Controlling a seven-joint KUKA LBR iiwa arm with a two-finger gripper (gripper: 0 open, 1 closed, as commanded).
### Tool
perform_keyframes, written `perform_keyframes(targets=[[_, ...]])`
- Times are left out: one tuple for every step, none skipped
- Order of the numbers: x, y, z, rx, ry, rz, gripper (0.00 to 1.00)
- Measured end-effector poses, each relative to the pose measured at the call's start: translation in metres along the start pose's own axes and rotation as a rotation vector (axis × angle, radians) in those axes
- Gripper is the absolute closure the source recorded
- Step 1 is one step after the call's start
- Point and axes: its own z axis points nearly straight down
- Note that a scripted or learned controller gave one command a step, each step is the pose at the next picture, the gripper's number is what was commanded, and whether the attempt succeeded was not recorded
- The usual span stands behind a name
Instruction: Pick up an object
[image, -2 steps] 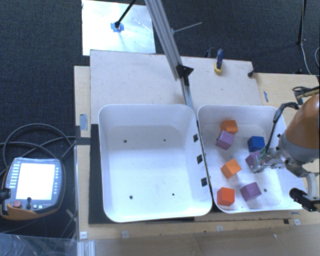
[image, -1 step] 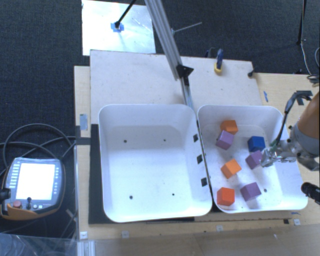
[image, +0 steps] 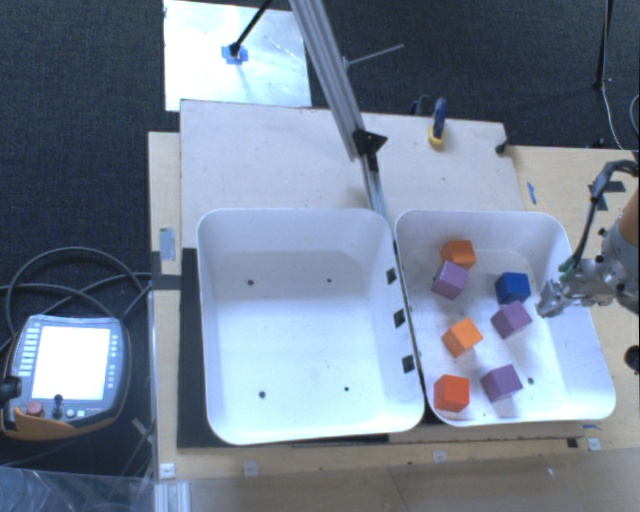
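A dark carpeted floor surrounds the pale worktop (image: 300, 150), which carries 2 shallow white bins side by side. The left bin (image: 300, 320) has nothing in it but a few dark dots on its floor; the right bin (image: 555, 235) holds 7 small blocks. The jaws (image: 552, 300) hang over the right bin's right-hand side, at the end of the arm reaching in from the frame's edge. They are too small and blurred here to judge their spread, and no block is seen between them.

Nearest the jaws, just beside them toward the bin's middle, lies a purple block (image: 511, 319). The blue block (image: 512, 287) sits near, up and inward from the jaws. Farther inward are an orange block (image: 461, 336), another purple block (image: 449, 279) and an orange one (image: 459, 252) touching it. Below and inward lie a third purple block (image: 500, 381) and a red-orange block (image: 451, 392).

The blocks are roughly cubic, so none offers a long axis to align with. The likely pick, by nearness, is the purple block just inward of the jaws: a short sideways shift and a descent.
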Motion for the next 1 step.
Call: perform_keyframes(targets=[[-0.0006, 0.0022, -0.0333, 0.001, 0.001, -0.001, 1.0]])
